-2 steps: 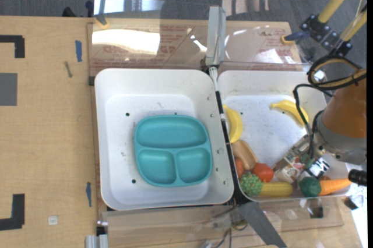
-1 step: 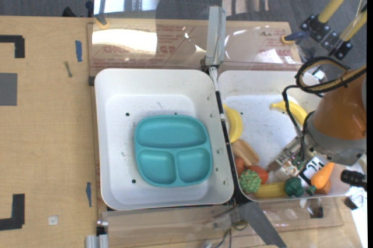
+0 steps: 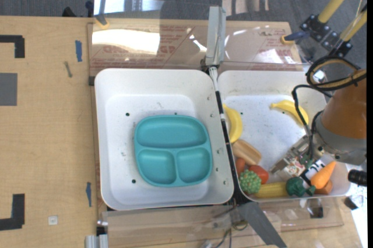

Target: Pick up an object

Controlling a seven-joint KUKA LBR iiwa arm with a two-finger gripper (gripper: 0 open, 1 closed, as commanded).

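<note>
My gripper point(image 3: 295, 162) hangs low in the right bin point(image 3: 262, 87), near its front right corner. Toy foods lie around it. An orange carrot point(image 3: 324, 176) and a small green piece point(image 3: 295, 187) lie just in front of it. To its left are a red tomato point(image 3: 260, 173), a broccoli point(image 3: 250, 182) and a tan bun point(image 3: 247, 152). A long yellow piece point(image 3: 270, 190) lies along the front wall. One banana point(image 3: 289, 109) lies behind the gripper and another point(image 3: 234, 123) rests against the bin's left wall. I see nothing held.
The left bin point(image 3: 113, 124) holds a teal divided plate point(image 3: 172, 148). The arm's orange band point(image 3: 348, 113) and black cables point(image 3: 309, 89) hang over the right bin's right side. A clear panel point(image 3: 192, 46) stands behind both bins.
</note>
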